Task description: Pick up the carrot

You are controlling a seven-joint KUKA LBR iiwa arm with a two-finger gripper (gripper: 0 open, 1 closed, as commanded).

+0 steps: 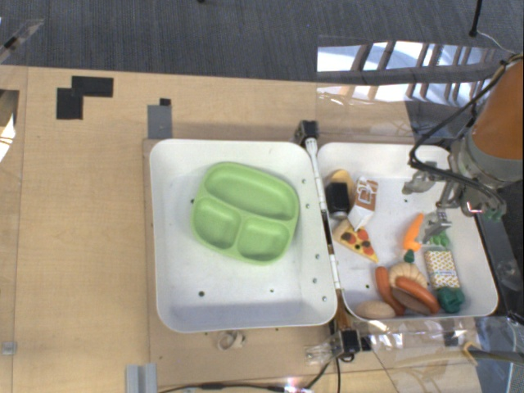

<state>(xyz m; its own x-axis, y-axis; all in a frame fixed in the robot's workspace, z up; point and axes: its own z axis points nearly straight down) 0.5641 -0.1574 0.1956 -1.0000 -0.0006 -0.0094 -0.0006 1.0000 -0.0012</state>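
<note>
Pale wood makes up the bench (82, 244), with dark carpet beyond its far edge. Nearest the camera, in the right bin (385, 170), toy food lies heaped in the front corner: a glossy hot dog (408, 291) in its tan bun, a green broccoli piece (451, 300) and a patterned packet (441, 267), all smooth moulded plastic or printed card. A wedge of pizza (358, 241) lies a little farther in. Beyond these lies the carrot (413, 231), a short orange taper with green leaves at its right-hand end, lying on the bin floor just beside the gripper (443, 219). I cannot tell how the fingers stand; metal parts blur together above the leaves, and nothing shows the carrot lifted. This looks like the approach or closing step, and the next move calls for settling squarely over the slim body. Left of it, the left bin (176, 301) holds a matte green divided plate (244, 211).
</note>
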